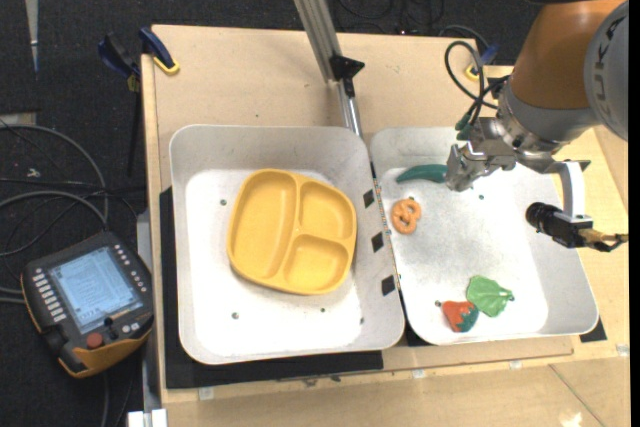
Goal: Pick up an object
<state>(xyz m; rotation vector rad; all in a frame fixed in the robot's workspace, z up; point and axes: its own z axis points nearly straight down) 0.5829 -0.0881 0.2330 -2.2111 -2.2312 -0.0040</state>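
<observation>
One teal object lying lengthwise left-right, beside the jaws.

This is a robot laboratory, as shown by the plain wooden bench with two white bins fixed on it, the handheld control unit with a screen lying on the dark carpet, the loose cables, and the clamps on the bench edge.
</observation>
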